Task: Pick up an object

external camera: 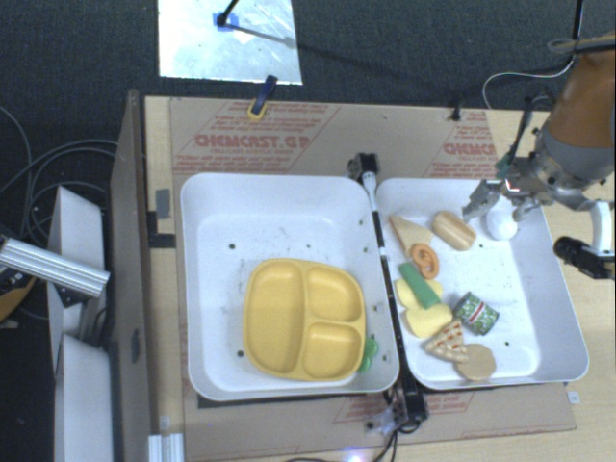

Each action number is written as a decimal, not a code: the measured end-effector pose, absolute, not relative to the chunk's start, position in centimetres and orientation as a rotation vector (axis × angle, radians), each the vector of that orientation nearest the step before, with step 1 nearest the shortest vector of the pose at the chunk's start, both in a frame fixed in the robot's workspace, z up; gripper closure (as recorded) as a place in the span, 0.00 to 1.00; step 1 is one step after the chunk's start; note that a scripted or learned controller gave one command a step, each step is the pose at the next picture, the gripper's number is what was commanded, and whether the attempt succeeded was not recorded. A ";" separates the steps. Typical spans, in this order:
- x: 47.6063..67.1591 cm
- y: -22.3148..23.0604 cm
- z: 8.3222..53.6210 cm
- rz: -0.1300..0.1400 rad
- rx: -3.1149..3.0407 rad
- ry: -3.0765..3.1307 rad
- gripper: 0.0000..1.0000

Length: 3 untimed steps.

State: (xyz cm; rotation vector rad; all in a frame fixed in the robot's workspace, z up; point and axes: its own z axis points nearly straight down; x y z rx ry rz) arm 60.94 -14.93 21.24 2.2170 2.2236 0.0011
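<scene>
Right bin (549, 287) far edge: jaws (500, 205) over white ball (500, 224).

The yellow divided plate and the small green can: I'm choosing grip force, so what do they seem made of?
Yellow divided plate: likely moulded plastic, matte, uniform colour with soft rounded ridges. Small green can: possibly a plastic or metal toy with a printed label; too small to tell.

Red print runs across the cardboard sheet (289, 128) under the two bins; just behind the left bin (279, 282) sits a mirrored line of capitals, too reversed and blurred to spell out with certainty; behind the right bin (481, 287), near the sheet's far right corner, sits a second red block, equally unreadable; the small green can (475, 313) in the right bin carries a label, lettering too small to read.
</scene>
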 end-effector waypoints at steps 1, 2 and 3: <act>58.6 -9.3 14.4 -0.002 2.217 2.235 0.00; 56.3 -8.5 11.3 -0.002 2.223 2.225 0.00; 56.5 -8.8 8.5 0.004 2.221 2.220 0.00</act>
